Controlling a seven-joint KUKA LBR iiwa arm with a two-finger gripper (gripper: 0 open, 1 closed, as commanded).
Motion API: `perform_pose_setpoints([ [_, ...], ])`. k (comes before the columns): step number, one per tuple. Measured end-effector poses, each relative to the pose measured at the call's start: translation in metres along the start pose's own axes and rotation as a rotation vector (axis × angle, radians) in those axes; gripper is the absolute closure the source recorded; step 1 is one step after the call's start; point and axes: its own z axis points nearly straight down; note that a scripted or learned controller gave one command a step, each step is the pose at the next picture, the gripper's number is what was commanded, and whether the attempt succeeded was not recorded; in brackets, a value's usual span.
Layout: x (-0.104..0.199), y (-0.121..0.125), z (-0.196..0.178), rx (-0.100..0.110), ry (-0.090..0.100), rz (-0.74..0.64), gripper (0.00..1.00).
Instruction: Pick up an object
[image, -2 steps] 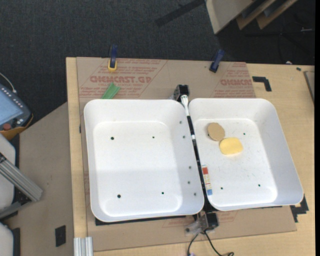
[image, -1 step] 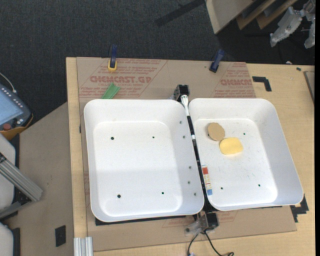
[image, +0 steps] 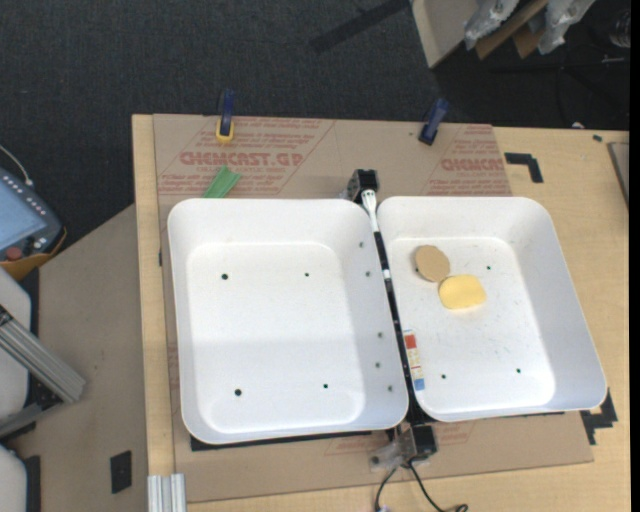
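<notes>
white, smooth and shallow, the two plastic bins sat side by side with rounded corners, their inner rims meeting along a dark strip that ran between them. the left bin (image: 195, 330) had a flat floor marked by a few small dark holes. the right bin (image: 560, 300) had a floor lightly peppered with dark specks, and in its upper middle part lay two flat, rounded pieces: a tan oval disc (image: 432, 263) with a matte face, and just below and to the right of it a pale yellow disc (image: 462, 292), the two touching or slightly overlapping at their edges. both lay flat and loose on the bin floor. the pincer could not be judged, open or closed. under the bins was a brown cardboard sheet (image: 300, 145) printed with faded red lettering, held at its far edge by a yellow and blue clamp (image: 226, 117) and a blue clamp (image: 434, 120). a small green strip (image: 221, 182) lay on the cardboard near the left bin's far corner. around the bench the floor was dark grey carpet (image: 150, 55).
</notes>
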Motion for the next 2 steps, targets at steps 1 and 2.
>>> perform_pose_setpoints([
  [1,0.147,-0.024,0.002,0.009,0.003,-0.005,0.00],
  [2,0.137,-0.022,-0.010,0.003,-0.002,0.010,1.00],
])
